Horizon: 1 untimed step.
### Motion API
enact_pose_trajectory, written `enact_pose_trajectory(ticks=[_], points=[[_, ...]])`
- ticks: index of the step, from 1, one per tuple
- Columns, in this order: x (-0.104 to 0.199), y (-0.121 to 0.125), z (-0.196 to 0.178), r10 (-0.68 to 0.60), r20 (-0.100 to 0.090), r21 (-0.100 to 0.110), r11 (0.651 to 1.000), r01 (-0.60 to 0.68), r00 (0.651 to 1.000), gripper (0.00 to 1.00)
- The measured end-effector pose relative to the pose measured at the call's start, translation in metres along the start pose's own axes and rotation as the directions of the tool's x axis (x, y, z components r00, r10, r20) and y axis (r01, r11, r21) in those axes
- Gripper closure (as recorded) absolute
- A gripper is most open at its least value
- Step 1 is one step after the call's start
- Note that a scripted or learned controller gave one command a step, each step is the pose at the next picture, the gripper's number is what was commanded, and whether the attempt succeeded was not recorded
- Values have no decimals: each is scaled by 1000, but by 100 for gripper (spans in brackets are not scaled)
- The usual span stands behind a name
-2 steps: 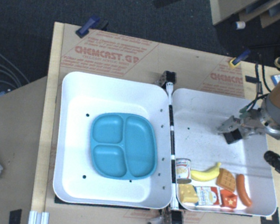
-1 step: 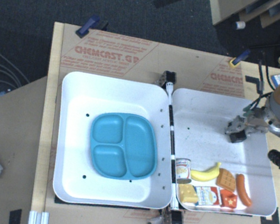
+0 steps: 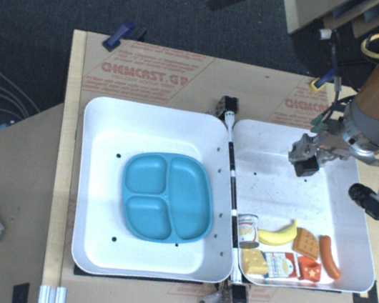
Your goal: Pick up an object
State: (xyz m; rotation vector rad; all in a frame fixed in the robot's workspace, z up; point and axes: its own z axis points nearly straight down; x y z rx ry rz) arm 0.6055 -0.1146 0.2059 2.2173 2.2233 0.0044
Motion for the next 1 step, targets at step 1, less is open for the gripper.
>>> enact_pose_trajectory(ticks=[1], points=[[68,-26,-40,1,0,4,1000,-1,1000,100]])
